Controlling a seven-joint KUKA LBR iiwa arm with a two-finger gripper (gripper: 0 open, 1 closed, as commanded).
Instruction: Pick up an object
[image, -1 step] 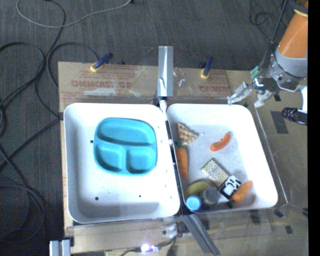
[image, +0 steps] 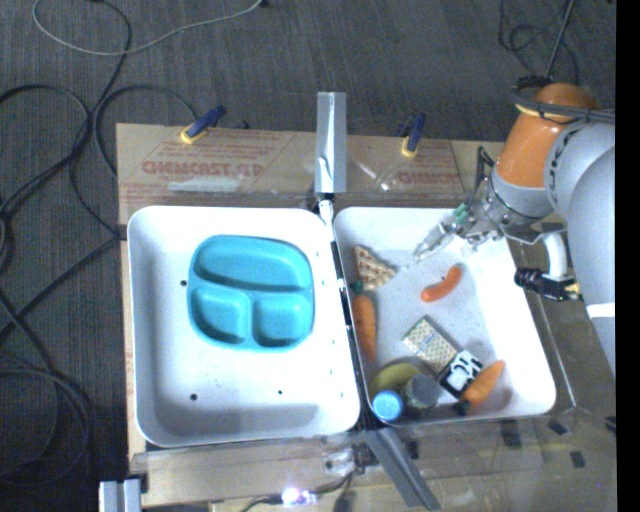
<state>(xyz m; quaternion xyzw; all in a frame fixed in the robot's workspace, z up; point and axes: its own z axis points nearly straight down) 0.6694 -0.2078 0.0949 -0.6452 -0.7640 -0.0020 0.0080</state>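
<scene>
- The arm (image: 560, 150) comes in from the right, its orange band above the wrist; the gripper (image: 432, 245) hangs over the upper part of the right bin (image: 530, 330), its tips pointing left and down.
- I cannot tell how the hand stands — the slim tips are too small and blurred to judge, and nothing shows between them.
- Just below and right of the tips lies a small sausage (image: 442, 283), red-orange, slanted, apart from the gripper.
- A waffle-patterned cracker (image: 373, 267) lies at the upper left of the right bin, near the dividing wall.
- A carrot (image: 365, 326) lies lengthwise along that same left wall, below the cracker.
- A second patterned cracker (image: 432, 341) lies tilted near the bin's middle.
- In the lower part of the right bin things crowd together: a yellow-green fruit (image: 395, 375), a blue-capped bottle (image: 388, 405), a grey object (image: 424, 390), a black-and-white block (image: 461, 373) and another carrot (image: 484, 384) just beside the block.
- The left bin (image: 160, 400) holds a blue compartment tray (image: 253, 291), lying flat in its upper half — well apart from the gripper.
- Two clamps (image: 203, 123) with blue and yellow handles sit at the back of the cardboard-covered bench (image: 250, 170).
</scene>
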